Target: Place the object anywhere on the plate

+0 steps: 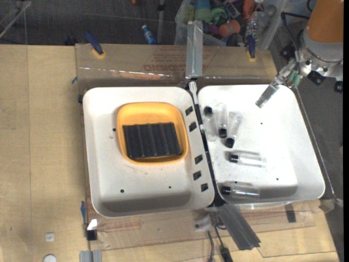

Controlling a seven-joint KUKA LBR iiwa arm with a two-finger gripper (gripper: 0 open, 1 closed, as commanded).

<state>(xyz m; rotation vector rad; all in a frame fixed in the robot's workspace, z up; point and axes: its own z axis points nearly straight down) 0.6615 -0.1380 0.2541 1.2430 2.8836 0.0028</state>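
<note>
A yellow-orange plate (143, 111) lies in the left bin (101, 146). A black ribbed rectangular object (151, 140) rests flat on the plate. Several clear vials with black caps lie in the right bin (283, 141): a cluster (221, 123) near its left wall, one (245, 158) lower down, and one (238, 190) against the front wall. My gripper (263, 100) hangs over the far right part of the right bin, up and to the right of the vials and apart from them. I see nothing held in it.
A divider with black clips (196, 143) runs between the two bins. A clear box of colourful toys (229, 7) stands behind the bench. Bare wooden bench top (38, 146) lies to the left of the bins.
</note>
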